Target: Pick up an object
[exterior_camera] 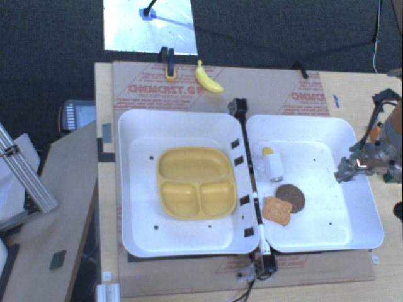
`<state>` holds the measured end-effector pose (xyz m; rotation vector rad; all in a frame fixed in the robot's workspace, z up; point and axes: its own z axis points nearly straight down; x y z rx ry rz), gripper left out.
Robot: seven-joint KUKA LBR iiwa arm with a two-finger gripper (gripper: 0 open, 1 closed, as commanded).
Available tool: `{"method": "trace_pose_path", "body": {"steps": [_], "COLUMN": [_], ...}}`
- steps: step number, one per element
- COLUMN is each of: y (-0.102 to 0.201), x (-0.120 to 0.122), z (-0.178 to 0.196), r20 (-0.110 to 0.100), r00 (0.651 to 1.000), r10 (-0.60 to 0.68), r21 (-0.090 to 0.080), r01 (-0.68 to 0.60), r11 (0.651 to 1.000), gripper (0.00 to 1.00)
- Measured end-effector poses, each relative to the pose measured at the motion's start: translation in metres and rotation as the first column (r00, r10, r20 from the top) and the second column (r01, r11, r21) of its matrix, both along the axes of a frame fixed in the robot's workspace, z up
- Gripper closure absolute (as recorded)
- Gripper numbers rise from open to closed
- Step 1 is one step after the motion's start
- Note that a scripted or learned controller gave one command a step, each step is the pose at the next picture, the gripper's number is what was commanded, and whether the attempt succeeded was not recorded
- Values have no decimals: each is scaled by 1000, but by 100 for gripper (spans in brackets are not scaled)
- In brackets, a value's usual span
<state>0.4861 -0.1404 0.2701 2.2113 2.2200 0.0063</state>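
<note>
Bench: a tan board (277,87) with red lettering lay under two white bins side by side.
Left bin (135,168): it held a yellow divided tray (192,182), three compartments, sitting near the middle.
Right bin (359,212): three small things lay toward its left half, well apart from the arm.
Arm: it reached in from the right, its gripper (345,170) over the right bin's right rim.
Claw: I couldn't tell from where I stood how far open it was; nothing visible in it.
Banana (207,79): a yellow toy, on the board behind the left bin.
Brown disc (291,196): touching the orange cracker (277,211) at its lower left.
White bottle (272,163): yellow-capped, lying just behind the disc.
</note>
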Motion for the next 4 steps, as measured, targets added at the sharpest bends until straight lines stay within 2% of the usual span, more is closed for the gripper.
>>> {"method": "trace_pose_path", "body": {"steps": [1, 2, 3, 4], "y": [59, 115, 163, 220], "x": [15, 22, 21, 38], "z": [-11, -6, -12, -16], "r20": [-7, -7, -7, -6], "r00": [1000, 1000, 1000, 1000], "r10": [6, 6, 6, 7], "r21": [5, 4, 5, 5], "r01": [-6, -6, -5, -7], "r11": [1000, 1000, 1000, 1000], "gripper": [100, 100, 100, 100]}}
